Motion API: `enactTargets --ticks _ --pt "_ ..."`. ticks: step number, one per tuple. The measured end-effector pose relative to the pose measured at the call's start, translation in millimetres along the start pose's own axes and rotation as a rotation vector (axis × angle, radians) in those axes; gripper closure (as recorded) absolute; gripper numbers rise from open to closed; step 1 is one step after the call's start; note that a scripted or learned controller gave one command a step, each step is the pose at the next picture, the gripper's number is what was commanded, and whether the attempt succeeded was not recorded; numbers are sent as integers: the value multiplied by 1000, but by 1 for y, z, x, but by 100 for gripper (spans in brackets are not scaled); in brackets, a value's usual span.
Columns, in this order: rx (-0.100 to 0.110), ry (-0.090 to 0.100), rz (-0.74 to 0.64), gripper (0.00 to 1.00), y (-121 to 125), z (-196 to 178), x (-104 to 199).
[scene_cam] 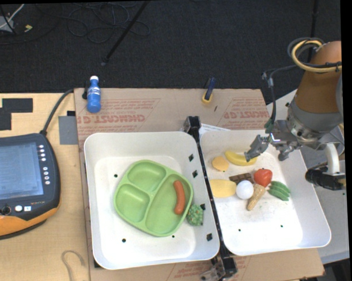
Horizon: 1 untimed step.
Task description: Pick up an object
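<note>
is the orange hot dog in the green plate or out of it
In. The orange toy hot dog lies inside the large right compartment of the green divided plastic plate, within its rim.

Bench [25, 113] with two bins [102, 168]

one fixed overhead camera, slanted down on both white bins [96, 168]
</note>
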<state>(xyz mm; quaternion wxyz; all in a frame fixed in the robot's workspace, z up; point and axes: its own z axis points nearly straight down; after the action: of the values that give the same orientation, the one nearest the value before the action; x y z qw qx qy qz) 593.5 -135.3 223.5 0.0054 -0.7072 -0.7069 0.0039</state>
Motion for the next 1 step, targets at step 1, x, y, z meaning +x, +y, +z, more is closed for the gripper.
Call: enactTargets --ticks 1 --pt "-10 -1 -1 0 2 -5 0"
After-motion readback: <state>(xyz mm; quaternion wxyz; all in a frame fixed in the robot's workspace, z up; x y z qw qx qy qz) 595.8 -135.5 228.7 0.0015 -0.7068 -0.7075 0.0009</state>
